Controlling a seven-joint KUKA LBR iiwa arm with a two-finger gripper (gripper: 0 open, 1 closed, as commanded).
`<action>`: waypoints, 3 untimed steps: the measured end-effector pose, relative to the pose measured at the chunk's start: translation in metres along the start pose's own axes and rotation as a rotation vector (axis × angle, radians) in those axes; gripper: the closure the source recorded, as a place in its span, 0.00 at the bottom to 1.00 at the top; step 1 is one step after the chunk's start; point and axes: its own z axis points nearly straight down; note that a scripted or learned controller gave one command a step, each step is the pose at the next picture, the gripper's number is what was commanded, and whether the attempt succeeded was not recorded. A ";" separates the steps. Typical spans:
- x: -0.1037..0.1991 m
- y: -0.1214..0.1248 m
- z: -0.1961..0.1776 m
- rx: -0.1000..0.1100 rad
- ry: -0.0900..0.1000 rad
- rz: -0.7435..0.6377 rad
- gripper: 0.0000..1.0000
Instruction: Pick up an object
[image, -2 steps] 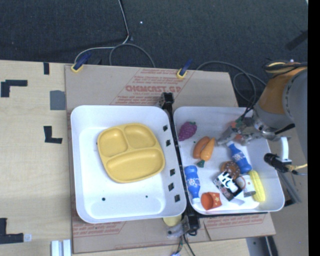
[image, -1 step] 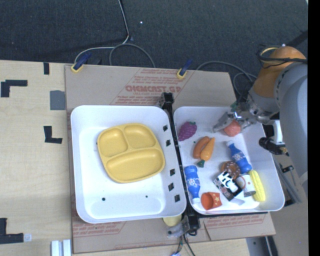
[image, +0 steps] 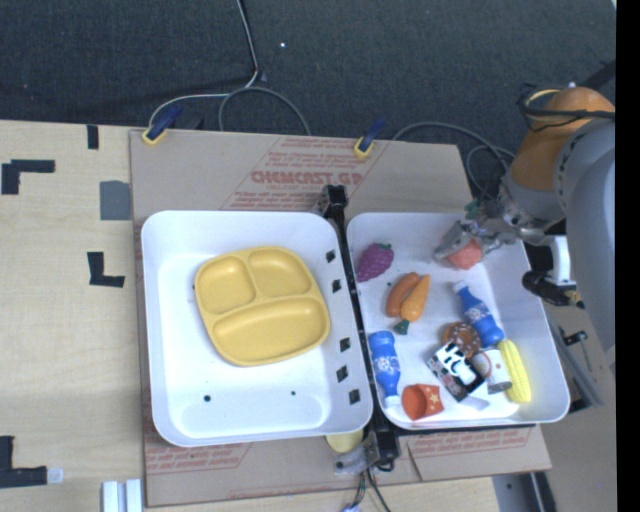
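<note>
- We note the yellow divided plate (image: 262, 305) lying flat in the left bin (image: 160, 330), well apart from the arm's work area.
- We read "CHEMCAST" on the cardboard sheet (image: 300, 180) under both bins on the desk.
- We find the candidate objects in the right bin (image: 545, 400): purple grapes (image: 375, 261), an orange carrot (image: 408, 295), two blue bottles.
- We see the end effector (image: 462, 243) low over a reddish object (image: 466, 256) at the bin's far corner; we cannot tell whether it grips it.

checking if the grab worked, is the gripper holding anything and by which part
Cannot be told: the gripper sits right at a reddish object in the right bin, but no grasp is visible.
</note>
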 end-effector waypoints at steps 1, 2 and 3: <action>0.083 0.004 -0.060 0.002 0.006 -0.003 1.00; 0.122 0.004 -0.096 0.003 0.006 0.000 1.00; 0.060 -0.036 -0.112 0.006 0.003 0.008 1.00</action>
